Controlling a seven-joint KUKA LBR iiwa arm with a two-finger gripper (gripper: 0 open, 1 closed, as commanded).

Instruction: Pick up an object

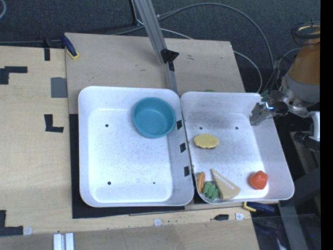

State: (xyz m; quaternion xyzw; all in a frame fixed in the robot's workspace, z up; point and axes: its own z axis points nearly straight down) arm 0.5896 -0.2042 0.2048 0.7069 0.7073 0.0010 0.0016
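I'd go for the tomato (258,179), front right corner of the right bin (270,139): looks light, round, slick plastic, so grip across its middle. Gripper (258,113) sits at the bin's right rim, well apart from it; too small and blurred, can't tell its state

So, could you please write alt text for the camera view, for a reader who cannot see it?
A grey robot arm reaches in from the right, its gripper above the right bin's far right edge. That bin holds a yellow disc, a red ball, a tan wedge, a green piece and an orange piece. The left bin holds a blue bowl.
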